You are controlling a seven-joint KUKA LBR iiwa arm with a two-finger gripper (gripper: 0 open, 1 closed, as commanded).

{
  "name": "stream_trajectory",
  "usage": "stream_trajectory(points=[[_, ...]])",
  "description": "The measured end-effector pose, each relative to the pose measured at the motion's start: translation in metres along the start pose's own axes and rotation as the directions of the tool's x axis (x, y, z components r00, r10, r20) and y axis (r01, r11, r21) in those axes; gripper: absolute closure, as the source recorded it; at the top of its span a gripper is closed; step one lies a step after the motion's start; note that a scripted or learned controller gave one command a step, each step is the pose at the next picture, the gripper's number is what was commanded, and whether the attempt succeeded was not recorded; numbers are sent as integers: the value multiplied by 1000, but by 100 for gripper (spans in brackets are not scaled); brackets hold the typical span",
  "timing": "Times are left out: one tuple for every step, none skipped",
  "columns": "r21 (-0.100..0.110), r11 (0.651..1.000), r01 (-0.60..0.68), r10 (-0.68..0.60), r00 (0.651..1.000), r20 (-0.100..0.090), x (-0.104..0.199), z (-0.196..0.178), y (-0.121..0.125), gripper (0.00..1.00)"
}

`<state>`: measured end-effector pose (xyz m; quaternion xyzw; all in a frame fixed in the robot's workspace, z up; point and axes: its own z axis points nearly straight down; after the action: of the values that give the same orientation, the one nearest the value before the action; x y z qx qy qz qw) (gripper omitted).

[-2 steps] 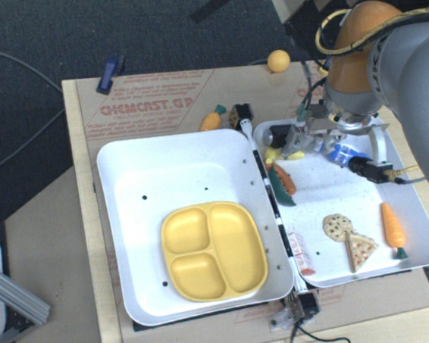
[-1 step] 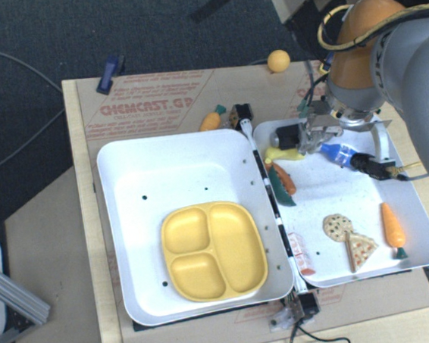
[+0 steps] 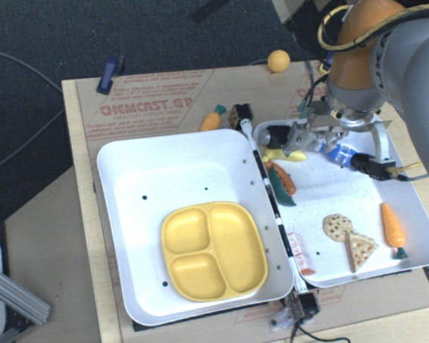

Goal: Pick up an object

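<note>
Your inventory, leftmost first: yellow divided plate (image 3: pixel 213 249) in the left bin (image 3: pixel 123 169), well left of the hand. Yellow piece (image 3: pixel 295 155) and blue object (image 3: pixel 340 154) directly beneath the hand (image 3: pixel 332 133). Cookie (image 3: pixel 337 225), pizza slice (image 3: pixel 360 249) and carrot (image 3: pixel 392 225) lie nearer you. You cannot tell the hand's opening or hold.

Arm (image 3: pixel 408 55): seen entering from the upper right, grey links bent downward.
Wrist band (image 3: pixel 357 41): orange, set just above the wrist.
Gripper (image 3: pixel 324 129): lowered at the far end of the reach, its state obscured.
</note>
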<state>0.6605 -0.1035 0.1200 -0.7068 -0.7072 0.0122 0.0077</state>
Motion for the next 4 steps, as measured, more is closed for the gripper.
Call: stream_trajectory(points=[[-4, 1000, 2, -2, 1000, -15, -26, 25, 2, 0], [-26, 1000, 5, -6, 1000, -21, -82, 36, -47, 0], [-25, 1000, 11, -11, 999, -30, -94, 39, -121, 0], [-20, 1000, 15, -16, 999, -39, -98, 40, -132, 0]])
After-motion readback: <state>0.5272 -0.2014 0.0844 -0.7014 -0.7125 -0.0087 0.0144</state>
